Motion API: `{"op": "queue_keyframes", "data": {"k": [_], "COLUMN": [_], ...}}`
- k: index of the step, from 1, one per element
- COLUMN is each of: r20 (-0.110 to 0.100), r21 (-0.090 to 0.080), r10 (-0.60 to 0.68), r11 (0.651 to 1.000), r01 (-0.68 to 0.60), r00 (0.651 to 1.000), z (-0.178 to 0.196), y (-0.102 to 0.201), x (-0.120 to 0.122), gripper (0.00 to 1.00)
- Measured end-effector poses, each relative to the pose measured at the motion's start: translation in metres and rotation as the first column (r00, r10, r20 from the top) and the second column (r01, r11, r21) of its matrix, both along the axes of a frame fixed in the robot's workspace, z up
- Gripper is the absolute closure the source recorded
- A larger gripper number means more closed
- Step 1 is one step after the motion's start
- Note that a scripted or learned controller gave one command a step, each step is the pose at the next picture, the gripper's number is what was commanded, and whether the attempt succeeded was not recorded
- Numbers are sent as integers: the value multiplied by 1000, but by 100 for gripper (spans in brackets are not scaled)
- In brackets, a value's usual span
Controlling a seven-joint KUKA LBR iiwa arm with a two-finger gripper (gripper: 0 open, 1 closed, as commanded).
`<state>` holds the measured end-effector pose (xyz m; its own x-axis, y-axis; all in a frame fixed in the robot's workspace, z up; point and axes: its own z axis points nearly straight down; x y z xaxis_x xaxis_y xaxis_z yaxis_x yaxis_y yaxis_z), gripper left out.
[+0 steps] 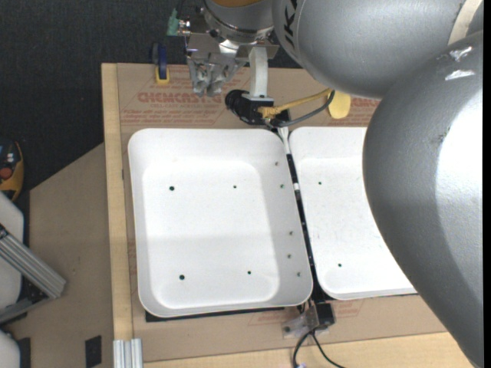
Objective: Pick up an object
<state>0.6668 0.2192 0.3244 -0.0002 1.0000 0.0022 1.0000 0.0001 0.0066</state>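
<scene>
Poised above the counter [115,205] just beyond the far rim of the left bin [219,225], the gripper [205,81] is small and blurred, so its state cannot be told, and nothing can be made out in its grasp. Much of the right bin [337,221] is hidden behind the grey arm [414,129], and no object to pick up can be made out in either bin's visible floor.

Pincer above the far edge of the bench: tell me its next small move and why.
Probably bring the pincer toward the camera and out over the left bin. It hangs over the cardboard beyond that bin's far rim, and nothing shows between its tips. I can make out no loose item on the white floor of the left bin, so a grab there may well come up with nothing.
</scene>
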Motion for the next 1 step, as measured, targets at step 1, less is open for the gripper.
{"op": "queue_keyframes", "data": {"k": [1], "r20": [-2], "r21": [-1], "r10": [-3], "r11": [1000], "r01": [3], "r00": [1000], "z": [41], "y": [-43], "x": [-2], "gripper": [100]}}
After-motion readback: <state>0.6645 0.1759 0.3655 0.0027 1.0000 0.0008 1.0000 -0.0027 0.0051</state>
